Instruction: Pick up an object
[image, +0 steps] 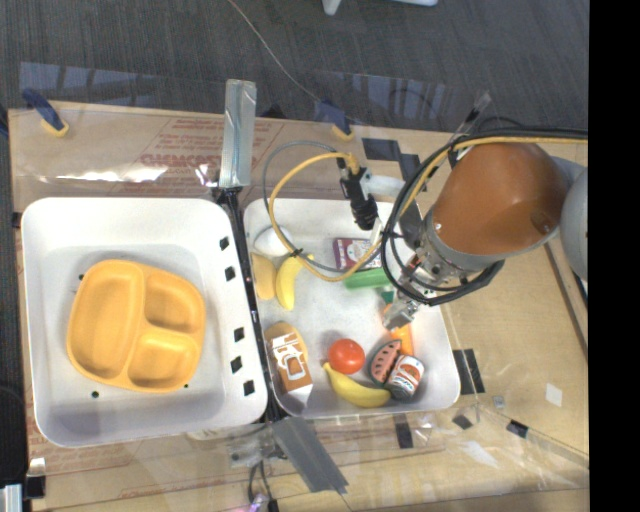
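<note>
The right bin (440, 345) holds several toy foods: a yellow banana (285, 281), a green piece (364, 278), a maroon packet (349, 250), an orange carrot (401, 336), a red tomato (346, 354), a second banana (356, 391), a watermelon slice (384, 361), a small can (406, 378) and a brown box (290, 363). My gripper (402, 300) hangs under the orange wrist band over the bin's right half, just above the carrot and beside the green piece. The wrist and cables hide most of it. I see nothing held in it.
The left bin (50, 240) carries a yellow divided plate (135, 325). A black divider strip (240, 300) runs between the bins. A white cup (268, 241) lies at the right bin's back left. Yellow and black cables (300, 165) loop over the right bin's back edge.
</note>
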